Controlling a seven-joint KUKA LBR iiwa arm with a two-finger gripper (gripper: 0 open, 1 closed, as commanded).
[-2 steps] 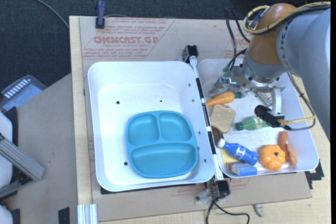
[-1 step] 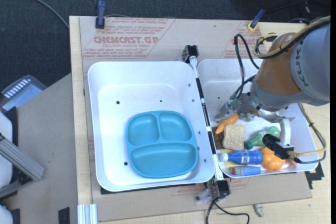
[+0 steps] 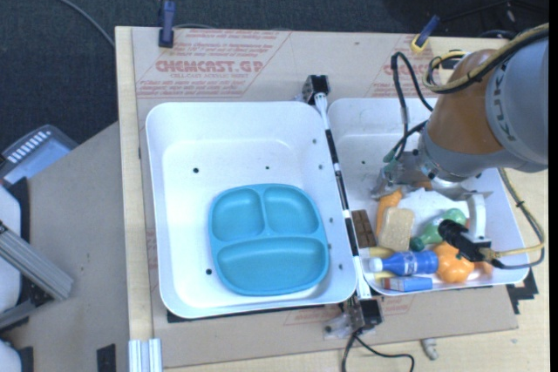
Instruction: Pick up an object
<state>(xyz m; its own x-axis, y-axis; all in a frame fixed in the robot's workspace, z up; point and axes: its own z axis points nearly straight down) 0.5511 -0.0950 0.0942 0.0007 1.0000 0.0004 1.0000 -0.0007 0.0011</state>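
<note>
Reaching into shallow white right bin, two-finger gripper just above cluttered objects, jaw state indiscernible, tan sponge-like block beside blue bottle, blue divided plastic plate in left bin.

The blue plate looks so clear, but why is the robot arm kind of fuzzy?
In the camera view the blue plate is sharp and evenly lit, with soft shine on its ridges; the arm sits nearer the lens, so its edges look soft; the right bin lies partly in its shadow.
</note>
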